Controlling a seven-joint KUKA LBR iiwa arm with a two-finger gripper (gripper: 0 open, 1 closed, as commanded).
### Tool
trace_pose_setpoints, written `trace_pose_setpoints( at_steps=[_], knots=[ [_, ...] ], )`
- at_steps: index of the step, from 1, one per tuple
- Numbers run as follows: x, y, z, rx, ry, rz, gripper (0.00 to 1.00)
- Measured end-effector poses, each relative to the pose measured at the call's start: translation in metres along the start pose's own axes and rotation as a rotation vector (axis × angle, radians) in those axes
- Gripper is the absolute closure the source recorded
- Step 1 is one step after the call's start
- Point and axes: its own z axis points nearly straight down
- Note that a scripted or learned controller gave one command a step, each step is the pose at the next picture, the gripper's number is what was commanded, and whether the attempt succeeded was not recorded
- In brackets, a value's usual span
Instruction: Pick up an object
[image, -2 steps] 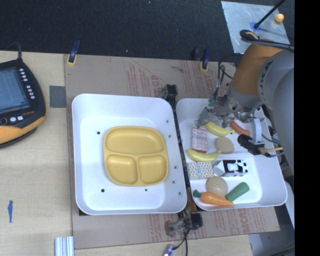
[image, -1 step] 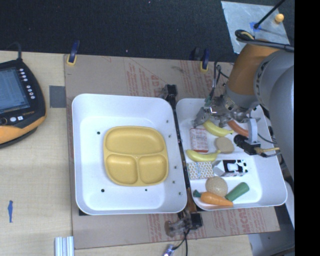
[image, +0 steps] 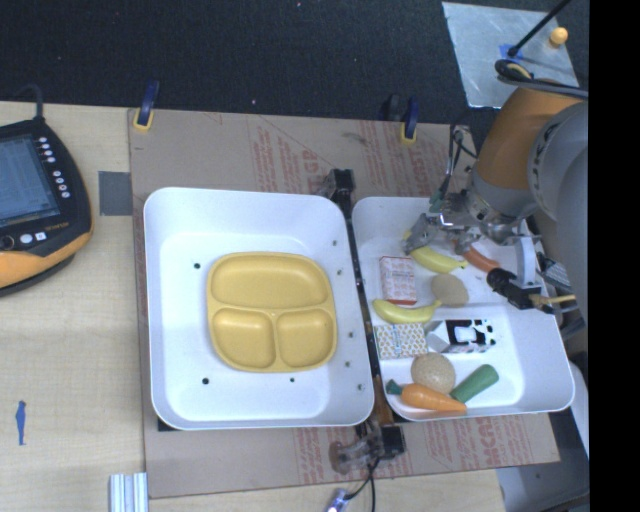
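Gripper (image: 437, 228) over right bin (image: 545, 390), beside banana (image: 437, 260); finger state unclear; carton (image: 398, 280) lettering illegible.

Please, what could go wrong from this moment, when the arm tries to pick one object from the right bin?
1. The right bin is crowded: the upper banana lies close to the small carton and the beige ball, so the hand may nudge neighbours or close on two things.
2. The hand sits near the bin's far wall, so it might strike the rim.
3. Round items, like the potato, may slip out.
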Motion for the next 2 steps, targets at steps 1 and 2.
trace_pose_setpoints(
  at_steps=[1, 2],
  knots=[
    [0.03, 0.0, 0.001, 0.004, 0.0, -0.004, 0.0],
    [0.003, 0.0, 0.0, 0.0, 0.0, 0.0, 0.0]
  ],
)
